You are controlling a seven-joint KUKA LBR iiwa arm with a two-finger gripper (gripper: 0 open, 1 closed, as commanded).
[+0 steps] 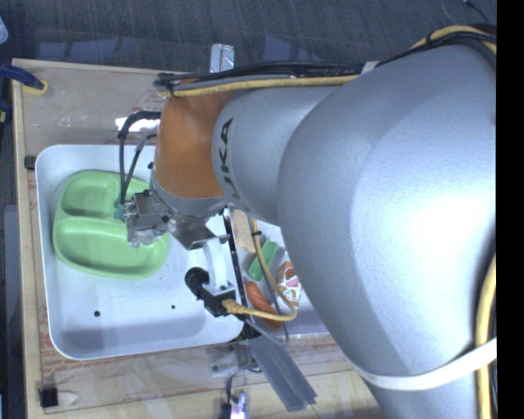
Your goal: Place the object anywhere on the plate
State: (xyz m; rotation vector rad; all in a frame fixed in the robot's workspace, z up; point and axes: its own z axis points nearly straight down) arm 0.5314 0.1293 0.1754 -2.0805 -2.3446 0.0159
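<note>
A light green plate (92, 221) with two compartments lies in the left white bin (113, 321), toward its far left side. My gripper (142, 221) hangs over the plate's right edge, below the orange band of the arm. The wrist hides its fingertips, and whatever may be between them is hidden too. Beside the arm, in the right bin, a few colourful objects (271, 282) show in red, orange, yellow and green.
The big grey arm covers most of the right bin and the right half of the view. Black cables and a yellow hose (244, 308) hang near the divider between the bins. The wooden bench edge (35, 85) carries blue clamps at the far left.
</note>
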